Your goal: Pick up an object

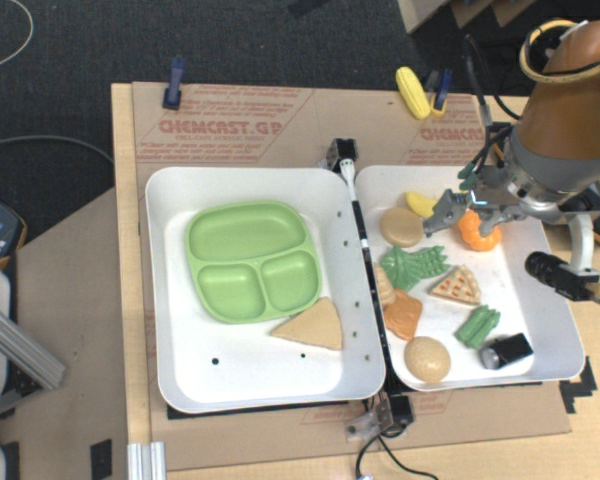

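My gripper [469, 222] hangs low over the back of the right bin [540, 313], with its fingers open on either side of a small orange fruit [478, 236]. The left finger [442, 214] reaches toward a yellow piece [419, 203] and a tan round cookie [402, 228]. The orange fruit rests on the bin floor and is partly covered by the gripper. I cannot tell whether the fingers touch it.
Also in the right bin are a green leafy toy [415, 265], a pizza slice [456, 287], an orange piece [403, 315], a tan bun [427, 359], a green pod [477, 325] and a black block [507, 350]. The left bin [170, 298] holds a green divided plate [252, 261] and a tan wedge [311, 326].
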Available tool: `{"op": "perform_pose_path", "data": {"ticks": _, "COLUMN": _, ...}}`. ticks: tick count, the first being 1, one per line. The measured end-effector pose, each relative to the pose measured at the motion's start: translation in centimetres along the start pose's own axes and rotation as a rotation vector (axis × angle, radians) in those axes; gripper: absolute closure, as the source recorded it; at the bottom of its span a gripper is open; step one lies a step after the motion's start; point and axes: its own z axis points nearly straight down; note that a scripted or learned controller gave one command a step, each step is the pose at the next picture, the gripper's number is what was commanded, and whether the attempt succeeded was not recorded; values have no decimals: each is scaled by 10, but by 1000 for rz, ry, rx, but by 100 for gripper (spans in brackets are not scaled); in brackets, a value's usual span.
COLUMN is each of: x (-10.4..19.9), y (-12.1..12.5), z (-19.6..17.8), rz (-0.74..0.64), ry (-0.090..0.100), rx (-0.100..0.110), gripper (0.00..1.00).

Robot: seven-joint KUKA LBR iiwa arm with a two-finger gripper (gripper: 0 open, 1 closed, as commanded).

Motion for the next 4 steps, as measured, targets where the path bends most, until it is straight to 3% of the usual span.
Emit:
{"op": "perform_pose_path", "data": {"ticks": 1, "x": 1, "y": -70, "z": 136, "rz": 4, "ry": 3, "rx": 16, "gripper": 0}}
{"op": "perform_pose_path", "data": {"ticks": 2, "x": 1, "y": -63, "z": 118, "rz": 2, "ry": -1, "rx": -5, "gripper": 100}}
{"op": "perform_pose_path", "data": {"ticks": 3, "x": 93, "y": -68, "z": 35, "rz": -10, "ry": 3, "rx": -10, "gripper": 100}}
{"op": "perform_pose_path", "data": {"ticks": 4, "x": 144, "y": -75, "z": -47, "rz": -8, "ry": 3, "rx": -12, "gripper": 100}}
